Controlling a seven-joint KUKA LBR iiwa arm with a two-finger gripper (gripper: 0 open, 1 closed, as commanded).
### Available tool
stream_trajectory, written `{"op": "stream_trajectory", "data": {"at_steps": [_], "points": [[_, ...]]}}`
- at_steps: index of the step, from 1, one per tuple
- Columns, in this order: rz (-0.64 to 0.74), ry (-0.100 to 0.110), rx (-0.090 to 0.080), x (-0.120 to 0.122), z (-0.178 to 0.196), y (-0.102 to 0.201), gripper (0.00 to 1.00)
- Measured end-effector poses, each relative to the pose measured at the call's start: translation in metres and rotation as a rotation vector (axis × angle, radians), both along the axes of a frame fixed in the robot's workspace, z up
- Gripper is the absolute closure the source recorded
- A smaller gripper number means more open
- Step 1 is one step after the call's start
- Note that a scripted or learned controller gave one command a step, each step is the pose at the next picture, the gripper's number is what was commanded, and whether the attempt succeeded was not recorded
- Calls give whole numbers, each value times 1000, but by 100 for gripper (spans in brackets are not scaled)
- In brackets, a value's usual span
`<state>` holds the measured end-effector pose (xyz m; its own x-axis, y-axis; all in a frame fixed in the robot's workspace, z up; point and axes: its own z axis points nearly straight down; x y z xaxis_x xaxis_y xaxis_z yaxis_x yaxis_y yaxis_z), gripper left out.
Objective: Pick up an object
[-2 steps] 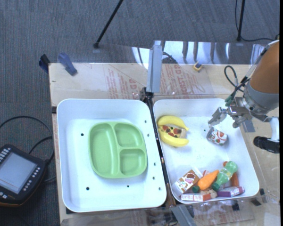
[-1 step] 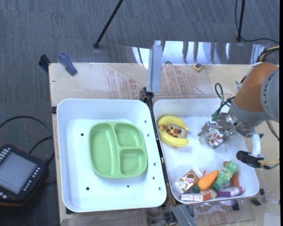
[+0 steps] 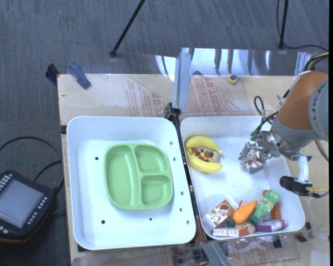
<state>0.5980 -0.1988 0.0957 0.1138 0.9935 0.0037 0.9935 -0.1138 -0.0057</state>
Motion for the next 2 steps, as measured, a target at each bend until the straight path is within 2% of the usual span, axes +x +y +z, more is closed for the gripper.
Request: {"op": "stream_trajectory", "data": {"at_steps": [1, 2], "points": [[-98, -3, -4, 9, 113, 38, 100], [-47, -1, -3, 11, 77, 24, 100]]}}
